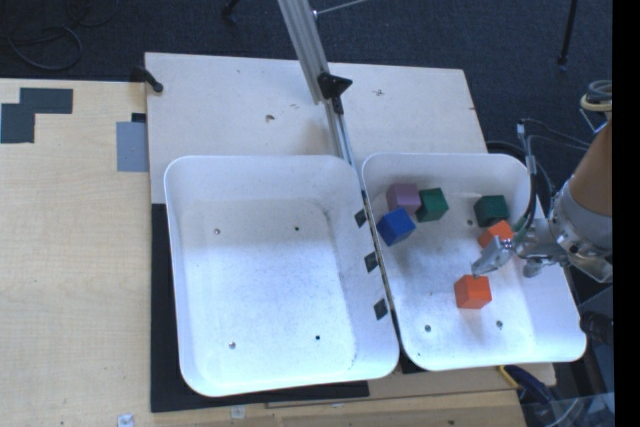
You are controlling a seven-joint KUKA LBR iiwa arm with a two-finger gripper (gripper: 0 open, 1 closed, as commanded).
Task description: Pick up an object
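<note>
The right bin (pixel 560 340) holds several small blocks. A purple block (pixel 404 196), a green block (pixel 432 204) and a blue block (pixel 395 226) lie near its far left. A dark green block (pixel 490 209) sits toward the far right. An orange block (pixel 472 292) rests in the middle. A smaller orange block (pixel 496 234) lies right against my gripper (pixel 493 258), which reaches low into the bin from the right, between the two orange blocks. I see nothing clearly held in it.
The left bin (pixel 190 215) stands beside the right one, with a row of black clips (pixel 371 261) along the shared wall. A slanted aluminium bar (pixel 300 25) rises behind the bins. Cables hang at the right edge by the arm.
</note>
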